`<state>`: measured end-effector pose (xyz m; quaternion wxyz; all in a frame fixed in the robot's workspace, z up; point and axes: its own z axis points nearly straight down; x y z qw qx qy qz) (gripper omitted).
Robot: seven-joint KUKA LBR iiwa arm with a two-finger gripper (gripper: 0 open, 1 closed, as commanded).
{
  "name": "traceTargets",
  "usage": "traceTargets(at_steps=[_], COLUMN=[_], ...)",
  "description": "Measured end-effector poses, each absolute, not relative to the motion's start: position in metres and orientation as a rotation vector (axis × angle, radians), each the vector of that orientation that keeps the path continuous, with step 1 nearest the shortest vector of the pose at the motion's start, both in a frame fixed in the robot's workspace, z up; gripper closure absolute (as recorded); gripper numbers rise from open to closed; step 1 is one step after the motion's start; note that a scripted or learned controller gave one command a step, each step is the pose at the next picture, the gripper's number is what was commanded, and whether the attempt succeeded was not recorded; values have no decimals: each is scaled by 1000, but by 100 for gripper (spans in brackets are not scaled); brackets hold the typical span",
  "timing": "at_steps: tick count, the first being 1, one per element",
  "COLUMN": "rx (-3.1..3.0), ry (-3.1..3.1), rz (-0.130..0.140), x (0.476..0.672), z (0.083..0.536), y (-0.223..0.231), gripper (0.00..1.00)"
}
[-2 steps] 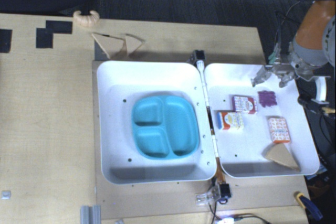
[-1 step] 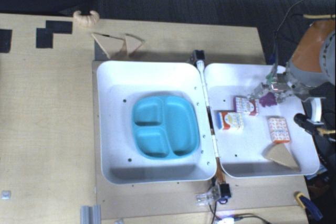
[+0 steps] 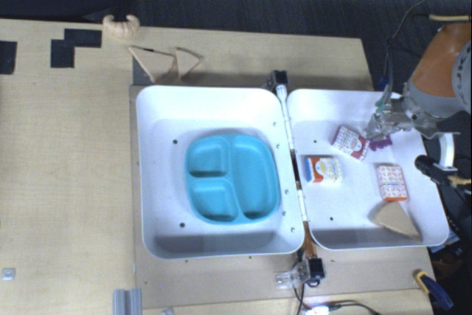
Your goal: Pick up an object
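Two white bins sit side by side; the left bin [image 3: 151, 158] holds a blue divided tray [image 3: 232, 177]. Over the right bin [image 3: 435, 225], the gripper [image 3: 381, 130] hangs beside a small purple-edged packet [image 3: 349, 142]. I cannot tell its state. Nearby lie a yellow-labelled box [image 3: 324, 169], an orange carton [image 3: 391, 182] and a tan wedge [image 3: 397, 220].

Bright even overhead light, soft shadows, slightly blurry
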<state>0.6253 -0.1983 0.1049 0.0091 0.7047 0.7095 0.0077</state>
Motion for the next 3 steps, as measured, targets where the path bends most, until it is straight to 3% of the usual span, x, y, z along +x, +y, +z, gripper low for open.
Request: traceTargets(at_steps=[1,2,3], rx=[2201,2195,2196], ry=[2217,2217,2217], rz=[23,28,27], x=[625,627,627], z=[105,116,116], y=[-198,-198,-198], gripper=[0,100,0])
